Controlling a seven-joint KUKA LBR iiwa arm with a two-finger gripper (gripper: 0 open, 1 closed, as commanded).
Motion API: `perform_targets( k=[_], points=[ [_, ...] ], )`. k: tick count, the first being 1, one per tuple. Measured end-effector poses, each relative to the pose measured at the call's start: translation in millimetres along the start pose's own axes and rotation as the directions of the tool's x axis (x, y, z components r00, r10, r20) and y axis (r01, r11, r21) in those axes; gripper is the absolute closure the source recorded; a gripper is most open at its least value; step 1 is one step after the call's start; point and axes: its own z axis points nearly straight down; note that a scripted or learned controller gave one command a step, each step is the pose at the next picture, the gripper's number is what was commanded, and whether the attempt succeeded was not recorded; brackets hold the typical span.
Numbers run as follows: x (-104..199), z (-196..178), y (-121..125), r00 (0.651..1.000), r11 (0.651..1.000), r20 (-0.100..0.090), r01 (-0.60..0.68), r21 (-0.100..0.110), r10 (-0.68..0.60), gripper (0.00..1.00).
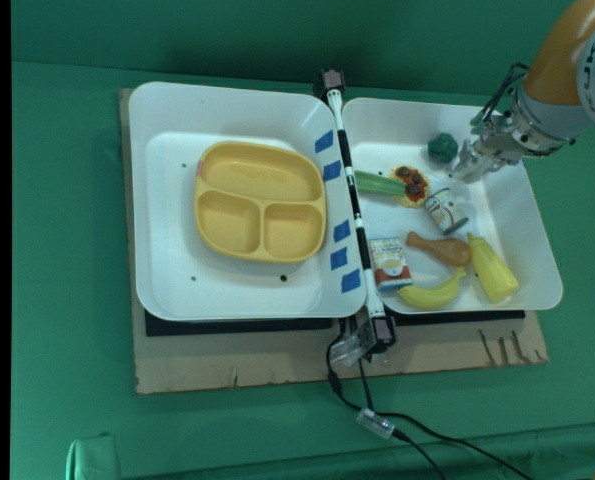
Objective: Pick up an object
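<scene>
You see two white bins side by side on a cardboard sheet [227,373] over green cloth. The left bin [167,108] holds a yellow tray [260,202] with three compartments. The right bin [517,218] holds all the small things.

The arm [577,58] comes in from the upper right, and its upper part is cut off by the picture edge. The gripper [467,168] hangs low over the back part of the right bin, just beside the green ball [442,148] and a little above the can [445,211]. The gripper tip is small and blurred against the white bin. Nothing can be seen between the gripper's tips; no thing is in its hold.

The things to pick lie in the right bin. The green ball is at the back. A green stalk [377,182] lies near the divider, touching a small flat piece with red spots [411,185]. The can lies tilted in the middle; its label is too small to read. In front of it you see a brown drumstick [439,248], a yellow bottle [492,268], a banana [432,294] and a small carton [389,263] near the divider. The drumstick touches the bottle, and the banana lies just under both.

Blue tape marks [337,218] sit along the divider [352,203]. A cable [417,438] runs off the front edge and is cut off at the bottom.
</scene>
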Motion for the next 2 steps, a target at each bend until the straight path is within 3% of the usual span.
perform_targets(
  k=[1, 2],
  points=[
    [0, 0, 0, 1.000, 1.000, 0.000, 0.000, 0.001, 0.000, 0.00],
    [1, 12, 71, 1.000, 0.998, -0.017, -0.001, 0.063, 0.002, 0.00]
  ],
)
